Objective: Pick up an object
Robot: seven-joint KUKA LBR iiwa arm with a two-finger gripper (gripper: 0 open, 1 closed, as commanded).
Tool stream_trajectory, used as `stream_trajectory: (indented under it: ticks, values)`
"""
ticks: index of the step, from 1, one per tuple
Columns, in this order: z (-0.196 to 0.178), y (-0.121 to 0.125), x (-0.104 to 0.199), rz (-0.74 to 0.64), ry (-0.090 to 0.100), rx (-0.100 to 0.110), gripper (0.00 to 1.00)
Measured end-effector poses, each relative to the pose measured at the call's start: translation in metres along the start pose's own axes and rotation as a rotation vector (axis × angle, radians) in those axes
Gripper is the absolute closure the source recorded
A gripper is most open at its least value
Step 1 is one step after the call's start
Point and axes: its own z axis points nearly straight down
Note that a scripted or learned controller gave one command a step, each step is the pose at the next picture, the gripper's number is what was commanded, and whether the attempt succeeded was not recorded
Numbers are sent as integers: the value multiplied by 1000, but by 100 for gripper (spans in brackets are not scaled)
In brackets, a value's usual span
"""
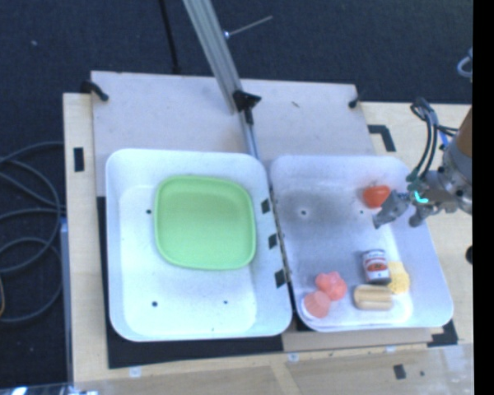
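Note:
My gripper [403, 214] hangs over the right side of the right bin [329, 179], its two fingers spread open with nothing between them. A small orange-red object [375, 195] lies just up and left of the left fingertip [387, 213], close to it. Near the bin's front lie a small can with a red label [375, 265], a yellow piece [398, 279], a tan bun-like item [372, 298] and two pink pieces [331, 284] [317, 304].
The left bin [128, 245] holds a square green plate [206, 222]. A metal pole [214, 44] slants down from the top to the gap between the bins. Cables lie on the dark floor at the left.

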Motion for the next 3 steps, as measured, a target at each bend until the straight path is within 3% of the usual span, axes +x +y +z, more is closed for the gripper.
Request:
stream_trajectory:
  ticks: [1, 3]
  values:
    - [0, 0, 0, 0, 0, 0, 0]
    - [92, -9, -4, 1, 0, 4, 0]
